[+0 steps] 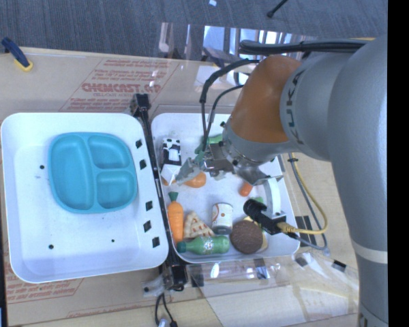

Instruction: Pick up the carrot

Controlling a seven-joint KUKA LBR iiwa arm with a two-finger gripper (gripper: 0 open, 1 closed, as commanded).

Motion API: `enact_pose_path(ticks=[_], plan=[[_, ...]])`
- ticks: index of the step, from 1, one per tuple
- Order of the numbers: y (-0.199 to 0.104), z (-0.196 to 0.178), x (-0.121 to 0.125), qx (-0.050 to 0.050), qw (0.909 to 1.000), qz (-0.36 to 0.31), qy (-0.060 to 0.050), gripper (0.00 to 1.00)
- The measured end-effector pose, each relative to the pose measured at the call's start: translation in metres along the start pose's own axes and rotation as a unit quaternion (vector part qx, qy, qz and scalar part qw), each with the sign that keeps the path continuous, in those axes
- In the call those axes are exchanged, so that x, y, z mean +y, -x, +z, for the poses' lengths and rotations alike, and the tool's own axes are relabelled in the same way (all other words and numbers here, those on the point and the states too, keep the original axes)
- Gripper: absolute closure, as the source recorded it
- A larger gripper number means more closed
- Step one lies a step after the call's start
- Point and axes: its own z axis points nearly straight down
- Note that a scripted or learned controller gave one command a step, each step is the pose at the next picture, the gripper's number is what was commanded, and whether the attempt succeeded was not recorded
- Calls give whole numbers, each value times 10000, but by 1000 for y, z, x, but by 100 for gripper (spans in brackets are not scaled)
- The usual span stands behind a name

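The carrot (175,220) lies upright along the right bin's (284,247) left wall, just beside a pizza slice (198,226). My gripper (191,172) hovers at its one o'clock, over an orange piece (196,180); whether my jaws are parted, I cannot tell.

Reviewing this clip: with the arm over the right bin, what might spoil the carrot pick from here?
1. The gripper hangs by a small orange piece, not the carrot; it may take the wrong thing.
2. The carrot lies against the bin's left wall, touching the pizza slice, so there is little room beside it.
3. The green bottle lies just below it and may get knocked.
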Motion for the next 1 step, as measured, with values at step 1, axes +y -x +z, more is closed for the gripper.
enact_pose_path(ticks=[1], plan=[[37,71,-16,19,9990,-437,-38,0]])
